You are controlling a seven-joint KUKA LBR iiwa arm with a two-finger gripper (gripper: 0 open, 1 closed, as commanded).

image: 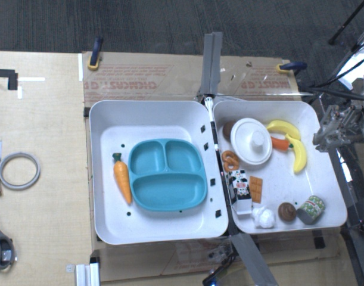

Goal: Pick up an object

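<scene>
Bench point(39, 100) pale wood, dark carpet point(140, 11) behind; hand point(333, 130) state unclear, right bin point(330, 177) edge.

Turquoise divided plate point(167, 174), orange carrot point(123, 181) with green top, yellow bananas point(294, 143), white lidded bowl point(251, 140), black-and-white cow-patterned carton point(239, 187), brown pretzel point(230, 159), both bins point(104, 124) white.
</scene>
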